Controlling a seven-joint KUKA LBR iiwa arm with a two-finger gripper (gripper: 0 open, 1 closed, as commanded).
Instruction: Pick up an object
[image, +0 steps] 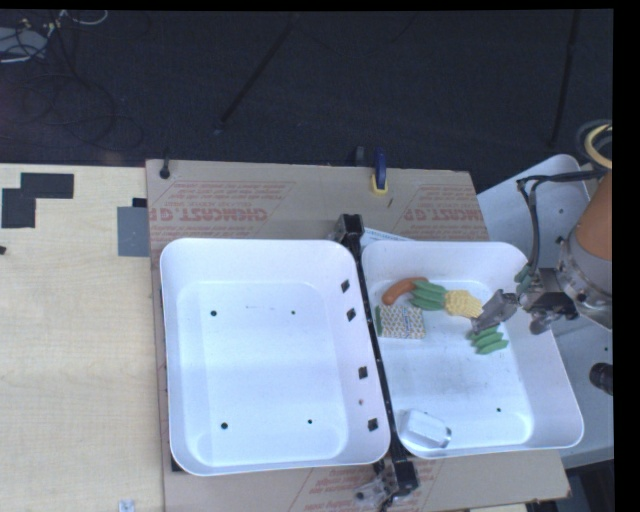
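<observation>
In the right bin (540, 420) lie an orange sausage-shaped piece (399, 290), a green ribbed piece (429, 295), a yellow corn-like piece (462, 303), a speckled grey-green block (401, 321) and a green bean-like piece (489, 342). A white rounded object (425, 431) rests at the bin's near left corner. My gripper (492, 314) reaches in from the right, low over the bin, its tips just above the green bean-like piece and right of the yellow piece. Nothing shows between its fingers.
The left bin (185, 420) sits beside the right one, joined by a black clamp strip (362, 340). Both stand on a cardboard sheet (260, 205). The arm's wrist and cables (560, 290) hang over the right bin's right rim.
</observation>
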